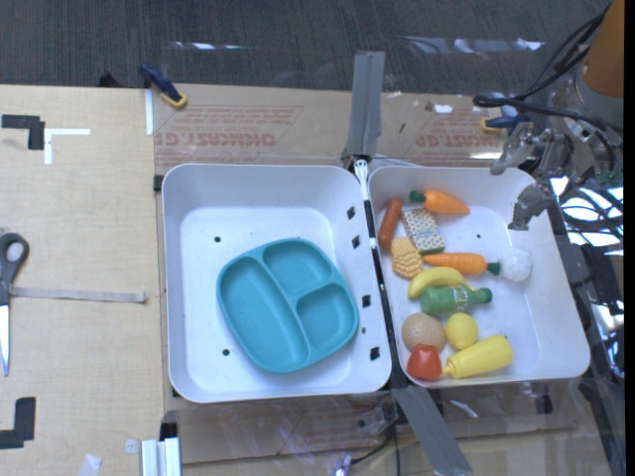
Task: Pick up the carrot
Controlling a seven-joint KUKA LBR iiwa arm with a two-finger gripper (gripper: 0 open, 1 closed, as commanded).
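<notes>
The carrot lies mid right bin, hemmed by waffle, banana and white ball (another carrot sits higher). Gripper hangs over the bin's upper-right rim, finger state unreadable.

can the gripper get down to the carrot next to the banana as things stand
Probably yes. The gripper hangs over the right bin's far right side, and that carrot lies uncovered on top. The banana and white ball crowd it, so grasping room is tight.
</notes>
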